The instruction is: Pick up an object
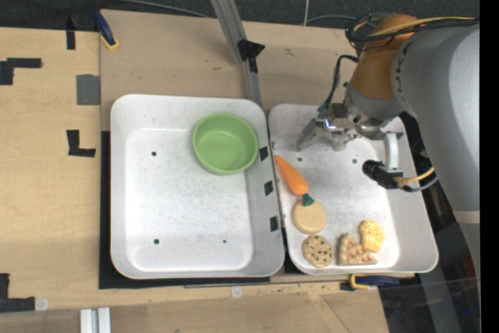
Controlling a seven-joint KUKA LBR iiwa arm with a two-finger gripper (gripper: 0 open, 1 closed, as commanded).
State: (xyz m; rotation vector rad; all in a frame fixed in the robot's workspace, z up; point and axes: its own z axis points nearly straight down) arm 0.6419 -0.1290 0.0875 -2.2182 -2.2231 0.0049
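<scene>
Orange plastic carrot (292, 175) lies at the right white bin's (413, 246) left edge | grey metal pincer (321, 133) hovers above the bin's upper part, fingers spread wide, holding nothing | round green bowl (225, 143) sits in left bin (132, 191)

KUKA arm (444, 113): bulky light-grey shell, orange band (380, 62) above the wrist.
Link casing smooth, rounded, matte grey, no lettering legible. Orange section glossy, with thin dark and yellow cables (366, 26) looped over its top. Below it a darker grey wrist collar, then the end effector (326, 131): bare grey metal, slim fingers, a small bright spot at its base. A white bracket (392, 148) and black cable with a yellowish end hang beside the wrist.
</scene>
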